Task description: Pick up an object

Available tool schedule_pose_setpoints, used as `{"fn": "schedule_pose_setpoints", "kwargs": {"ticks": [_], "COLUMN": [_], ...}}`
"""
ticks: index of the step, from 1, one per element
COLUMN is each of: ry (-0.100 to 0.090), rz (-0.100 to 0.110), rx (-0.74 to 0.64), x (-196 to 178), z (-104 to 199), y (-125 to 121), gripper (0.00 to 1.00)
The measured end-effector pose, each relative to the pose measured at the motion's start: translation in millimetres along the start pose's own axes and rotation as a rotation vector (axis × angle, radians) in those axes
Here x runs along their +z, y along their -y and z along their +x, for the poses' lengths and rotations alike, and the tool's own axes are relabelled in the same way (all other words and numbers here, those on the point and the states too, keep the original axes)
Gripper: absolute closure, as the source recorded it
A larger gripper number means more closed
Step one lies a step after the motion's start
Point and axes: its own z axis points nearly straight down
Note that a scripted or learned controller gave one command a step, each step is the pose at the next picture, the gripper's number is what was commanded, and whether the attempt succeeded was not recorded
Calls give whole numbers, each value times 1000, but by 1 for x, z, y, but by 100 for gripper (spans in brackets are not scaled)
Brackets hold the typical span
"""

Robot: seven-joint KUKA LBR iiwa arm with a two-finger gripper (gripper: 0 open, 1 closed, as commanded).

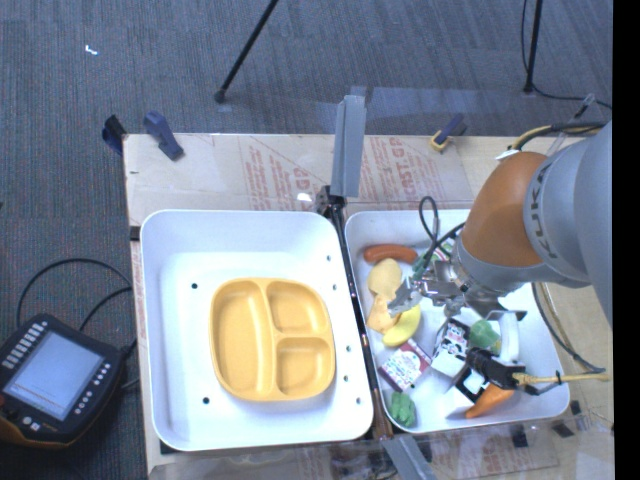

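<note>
Two shallow white bins are seen side by side on the tabletop point(240, 173). In the left bin point(170, 268) a yellow divided tray point(271, 338) is laid flat, with one long compartment and two smaller ones.

The right bin point(545, 343) is crowded with small objects. An orange-red sausage-shaped piece point(390, 253) is placed near the far wall. Just below it a pale yellow pear-like piece point(384, 278) is set, and a yellow banana-like piece point(402, 326) is found touching its near end. A small red and white carton point(402, 366) is placed nearer the front, with a green piece point(403, 408) beside the front wall. Further right, a black and white packet point(452, 343), a green rounded piece point(484, 334) and an orange carrot-like piece point(488, 401) are seen close together.

The grey arm with its orange band point(510, 218) is extended over the right bin from the right. The claw point(415, 295) is held low above the yellow pieces, just beside the pear-like one. Whether its fingers are apart or together cannot be told, and no object is seen between them.
</note>
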Motion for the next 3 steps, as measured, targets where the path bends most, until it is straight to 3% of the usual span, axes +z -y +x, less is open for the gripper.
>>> {"fn": "schedule_pose_setpoints", "kwargs": {"ticks": [1,2,3], "ry": [2,1,-3], "rz": [22,15,15], "rx": [150,237,235], "x": [-76,20,11], "z": [23,-11,-9], "y": [-1,-14,-16], "gripper": [0,0,100]}}
